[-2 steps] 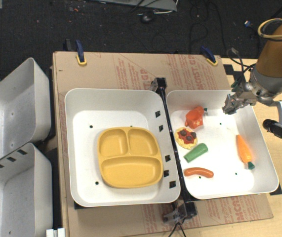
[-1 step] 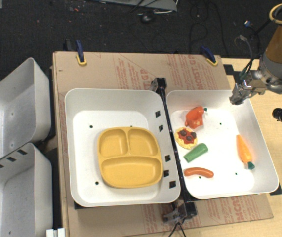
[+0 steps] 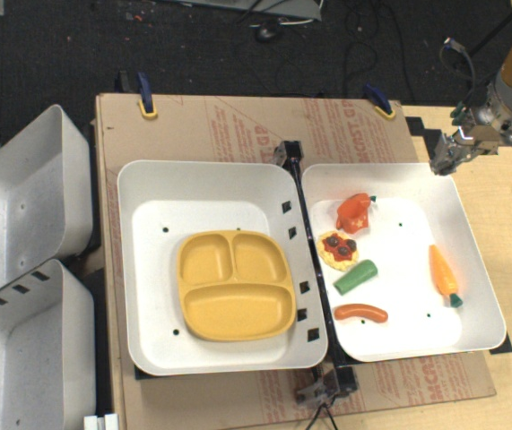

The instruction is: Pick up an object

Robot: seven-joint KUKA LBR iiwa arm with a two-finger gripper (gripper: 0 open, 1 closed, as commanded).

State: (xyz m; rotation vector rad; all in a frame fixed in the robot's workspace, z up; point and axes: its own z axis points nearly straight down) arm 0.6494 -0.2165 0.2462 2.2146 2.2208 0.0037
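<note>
Jaws (image 3: 446, 155) hang beyond right bin (image 3: 480, 267); cardboard (image 3: 238, 124) underlies bins.

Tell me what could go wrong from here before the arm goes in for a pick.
The pizza slice, red pepper and green piece lie crowded together, so a grasp may nudge or catch a neighbour. The carrot lies near the right bin wall, where a finger could strike. The gripper hangs outside the bin.
</note>
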